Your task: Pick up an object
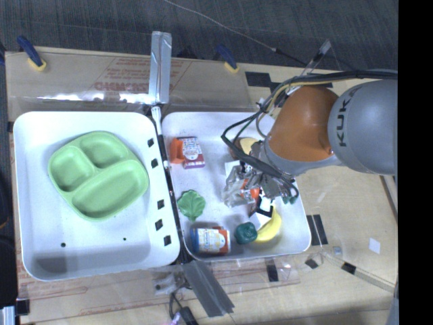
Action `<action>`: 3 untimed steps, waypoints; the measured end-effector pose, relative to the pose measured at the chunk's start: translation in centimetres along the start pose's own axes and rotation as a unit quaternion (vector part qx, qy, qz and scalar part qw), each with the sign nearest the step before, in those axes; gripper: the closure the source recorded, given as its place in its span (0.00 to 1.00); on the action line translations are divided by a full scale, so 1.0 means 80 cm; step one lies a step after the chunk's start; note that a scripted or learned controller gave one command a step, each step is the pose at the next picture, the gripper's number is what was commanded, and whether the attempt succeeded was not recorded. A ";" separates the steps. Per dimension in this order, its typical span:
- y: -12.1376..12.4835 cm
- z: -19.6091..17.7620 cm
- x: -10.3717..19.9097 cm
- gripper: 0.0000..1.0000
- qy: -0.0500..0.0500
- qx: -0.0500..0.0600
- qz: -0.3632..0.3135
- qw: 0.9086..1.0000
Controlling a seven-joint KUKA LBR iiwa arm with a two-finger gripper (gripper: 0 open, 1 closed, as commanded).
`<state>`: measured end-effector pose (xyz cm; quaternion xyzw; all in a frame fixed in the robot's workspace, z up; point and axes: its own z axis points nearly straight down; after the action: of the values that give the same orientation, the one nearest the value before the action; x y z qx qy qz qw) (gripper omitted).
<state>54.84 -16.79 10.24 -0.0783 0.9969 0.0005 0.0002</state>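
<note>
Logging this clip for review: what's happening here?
The KUKA arm has its gripper down in the right bin, among a banana, a jar, a green leaf toy and an orange carton. Nothing is visibly held. The left bin holds a green divided plate.

We count two white bins on the worktop [352,202]: the left bin [27,181] carries one green divided plate [98,173] with three compartments, and the right bin [210,124] carries five loose things. Those five are one orange and white carton [187,151] at the far side, one green leafy piece [191,204] near the middle, one small jar [210,240] with an orange label at the near edge, one dark green round piece [245,233] just right of the jar, and one yellow banana [269,228] at the near right. We also count two blue clamps [32,53] on the far edge of the worktop, one arm [358,127] and one gripper [241,185].
</note>
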 end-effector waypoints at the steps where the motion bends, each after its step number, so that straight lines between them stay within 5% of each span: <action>1: 0.021 -0.192 -0.012 1.00 -0.006 0.004 -0.010 1.000; 2: 0.084 -0.090 -0.124 1.00 0.001 0.000 0.095 0.995; 3: -0.024 -0.102 -0.074 1.00 0.000 0.002 -0.078 0.997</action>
<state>60.98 -17.79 18.38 -0.1560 0.9878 -0.0011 0.0008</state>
